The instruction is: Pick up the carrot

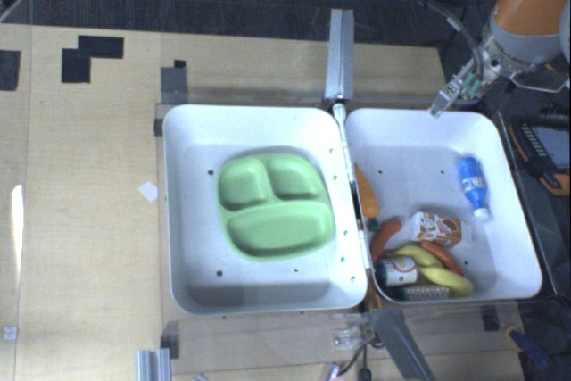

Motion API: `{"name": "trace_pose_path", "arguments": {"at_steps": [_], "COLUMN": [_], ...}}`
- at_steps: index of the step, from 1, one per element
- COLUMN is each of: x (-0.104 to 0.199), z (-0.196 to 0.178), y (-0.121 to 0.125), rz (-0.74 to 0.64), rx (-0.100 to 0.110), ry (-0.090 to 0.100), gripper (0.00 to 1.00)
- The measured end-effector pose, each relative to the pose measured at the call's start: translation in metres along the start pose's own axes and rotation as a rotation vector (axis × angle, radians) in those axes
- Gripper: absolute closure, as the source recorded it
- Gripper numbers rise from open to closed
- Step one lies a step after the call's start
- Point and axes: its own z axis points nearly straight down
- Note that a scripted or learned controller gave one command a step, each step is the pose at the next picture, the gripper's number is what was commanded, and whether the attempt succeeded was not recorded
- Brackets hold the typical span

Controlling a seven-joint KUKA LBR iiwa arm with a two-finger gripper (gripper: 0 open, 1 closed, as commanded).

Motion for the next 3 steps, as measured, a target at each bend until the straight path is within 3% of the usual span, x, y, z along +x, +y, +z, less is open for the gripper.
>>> {"name": "trace_pose_path", "arguments": {"at_steps": [1,2,3], "x": [0.020,0.019,0.082], "z": [0.008,-0.005,-0.049], "y": [-0.024,-0.021,0.056], "rz": [-0.242,-0.244,-0.182], "rx": [0.001,-0.006,-0.002], "ry": [0.001,-0.007,0.000], "gripper": [1.00,1.00,1.00]}}
